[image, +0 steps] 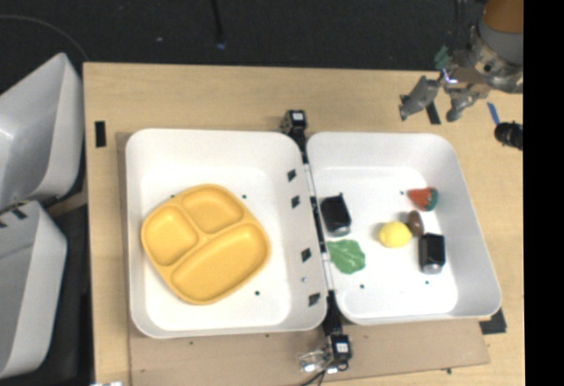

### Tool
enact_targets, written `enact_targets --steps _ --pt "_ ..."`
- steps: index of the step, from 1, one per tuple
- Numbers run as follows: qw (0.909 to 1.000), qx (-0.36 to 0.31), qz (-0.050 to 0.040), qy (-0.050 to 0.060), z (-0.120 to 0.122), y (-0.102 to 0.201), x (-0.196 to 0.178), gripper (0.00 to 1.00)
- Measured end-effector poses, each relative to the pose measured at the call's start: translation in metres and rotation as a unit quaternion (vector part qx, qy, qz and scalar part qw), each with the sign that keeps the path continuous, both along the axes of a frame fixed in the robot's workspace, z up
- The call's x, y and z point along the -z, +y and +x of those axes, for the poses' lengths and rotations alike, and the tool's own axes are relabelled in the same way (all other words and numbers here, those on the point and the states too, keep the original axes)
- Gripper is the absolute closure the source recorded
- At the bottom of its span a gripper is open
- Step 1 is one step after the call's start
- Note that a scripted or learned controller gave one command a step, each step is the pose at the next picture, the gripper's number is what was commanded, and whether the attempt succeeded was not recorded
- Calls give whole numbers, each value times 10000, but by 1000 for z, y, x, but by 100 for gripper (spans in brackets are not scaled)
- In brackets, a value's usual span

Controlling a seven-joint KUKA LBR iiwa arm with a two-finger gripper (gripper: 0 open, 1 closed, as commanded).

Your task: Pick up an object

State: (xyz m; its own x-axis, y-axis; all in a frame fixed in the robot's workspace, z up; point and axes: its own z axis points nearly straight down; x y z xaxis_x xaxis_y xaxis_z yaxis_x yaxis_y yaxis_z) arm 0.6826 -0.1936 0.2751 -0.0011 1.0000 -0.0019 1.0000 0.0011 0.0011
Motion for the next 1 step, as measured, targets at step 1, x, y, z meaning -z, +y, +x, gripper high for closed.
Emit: enact_targets --steps 1 --pt "10000 16 2 22 2 -10 58 0"
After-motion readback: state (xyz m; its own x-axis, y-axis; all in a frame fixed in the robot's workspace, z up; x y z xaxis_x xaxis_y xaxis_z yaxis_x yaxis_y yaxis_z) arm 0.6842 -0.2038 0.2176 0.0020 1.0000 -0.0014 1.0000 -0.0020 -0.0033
